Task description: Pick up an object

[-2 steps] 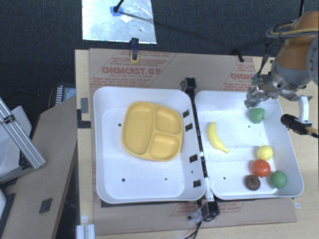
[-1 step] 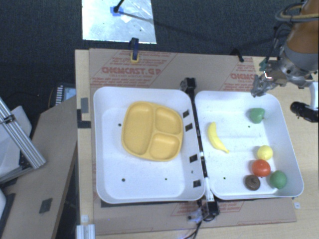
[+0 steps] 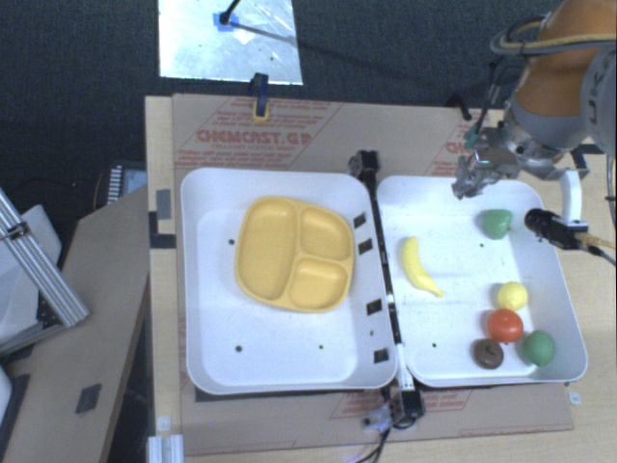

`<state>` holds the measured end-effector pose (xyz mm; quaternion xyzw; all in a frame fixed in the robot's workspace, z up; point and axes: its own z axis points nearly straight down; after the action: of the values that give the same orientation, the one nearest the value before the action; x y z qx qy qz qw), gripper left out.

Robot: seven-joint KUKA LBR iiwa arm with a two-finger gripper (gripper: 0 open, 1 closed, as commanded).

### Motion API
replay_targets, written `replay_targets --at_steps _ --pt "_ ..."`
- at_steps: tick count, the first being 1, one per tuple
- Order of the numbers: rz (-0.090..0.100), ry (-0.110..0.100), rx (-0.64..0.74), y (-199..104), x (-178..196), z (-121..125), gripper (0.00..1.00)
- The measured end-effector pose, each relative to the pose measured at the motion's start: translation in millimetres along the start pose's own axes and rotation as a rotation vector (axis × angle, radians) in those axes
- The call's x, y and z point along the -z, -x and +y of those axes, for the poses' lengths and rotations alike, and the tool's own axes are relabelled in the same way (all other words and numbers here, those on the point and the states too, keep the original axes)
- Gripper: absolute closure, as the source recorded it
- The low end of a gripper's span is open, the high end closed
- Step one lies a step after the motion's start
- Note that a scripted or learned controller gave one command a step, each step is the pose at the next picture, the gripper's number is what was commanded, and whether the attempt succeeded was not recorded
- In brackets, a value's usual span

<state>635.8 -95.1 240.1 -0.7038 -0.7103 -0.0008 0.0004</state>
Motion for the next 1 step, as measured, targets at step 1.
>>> replay_targets --at_steps 1 --pt "0.001 0.002 0.001 -55.6 6.7 -1.6 1.00"
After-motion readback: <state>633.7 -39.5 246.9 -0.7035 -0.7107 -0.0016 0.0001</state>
